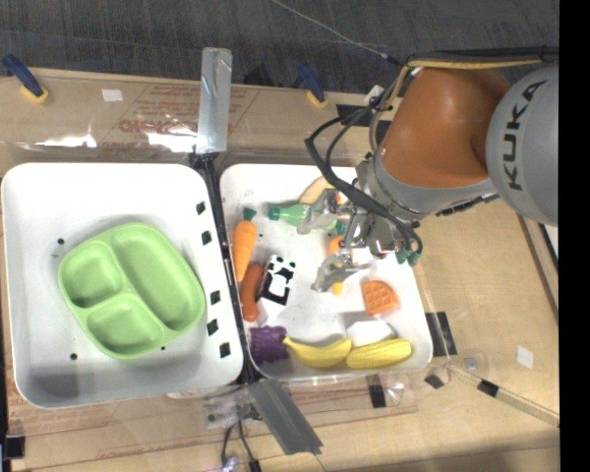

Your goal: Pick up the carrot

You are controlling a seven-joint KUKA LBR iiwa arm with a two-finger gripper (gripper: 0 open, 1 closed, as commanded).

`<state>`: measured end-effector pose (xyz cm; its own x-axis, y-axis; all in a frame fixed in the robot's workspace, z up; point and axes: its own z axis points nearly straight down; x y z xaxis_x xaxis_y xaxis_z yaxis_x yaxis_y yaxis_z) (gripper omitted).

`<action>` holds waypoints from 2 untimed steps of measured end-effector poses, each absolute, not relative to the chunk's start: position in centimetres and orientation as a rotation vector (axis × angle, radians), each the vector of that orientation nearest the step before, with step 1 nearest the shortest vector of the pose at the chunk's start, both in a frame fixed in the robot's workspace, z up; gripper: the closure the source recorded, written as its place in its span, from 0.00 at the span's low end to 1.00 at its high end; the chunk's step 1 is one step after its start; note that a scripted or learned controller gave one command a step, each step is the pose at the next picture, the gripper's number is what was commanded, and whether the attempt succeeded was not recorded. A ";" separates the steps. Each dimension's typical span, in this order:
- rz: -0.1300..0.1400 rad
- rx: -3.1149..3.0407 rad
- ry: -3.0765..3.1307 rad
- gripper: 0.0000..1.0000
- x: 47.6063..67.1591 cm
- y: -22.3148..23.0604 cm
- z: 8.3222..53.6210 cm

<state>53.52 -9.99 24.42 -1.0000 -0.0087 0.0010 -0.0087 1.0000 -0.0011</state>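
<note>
Over on the left, the left bin (pixel 20 264) holds the green divided plate (pixel 130 288), and nothing is happening there. Moving across the seam into the right bin (pixel 275 177), here's our target: the carrot (pixel 245 244) lies against the left wall of that bin, long axis running up and down the frame, with a darker orange-red piece (pixel 250 291) just below it, end to end or nearly so. Just beside them sits a black-and-white block (pixel 277 280), and along the bottom edge a purple item (pixel 268 342), a banana (pixel 318 351) and a corn cob (pixel 379 353). Further right, the gripper (pixel 336 264) hangs over the middle of the bin, well apart from the carrot, with a small orange object right at its tip, though whether it's pinching that or merely hovering over it, I can't tell. My read: this is the approach step, with the pick not yet made. The next move calls for a shift toward the bin's left wall, aligning across the carrot's narrow width, and that wall leaves little room for the far finger. A waffle-like orange piece (pixel 380 296) sits just to the gripper's right.
</note>
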 end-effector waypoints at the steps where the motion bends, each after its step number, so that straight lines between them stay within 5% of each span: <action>1: 0.004 -0.055 -3.143 0.00 51.7 -18.5 24.0; 2: 0.003 -0.099 -3.144 0.00 56.5 -19.9 9.3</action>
<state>56.49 -19.85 9.28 -0.9980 0.0629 -0.0040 0.0629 0.9980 -0.0017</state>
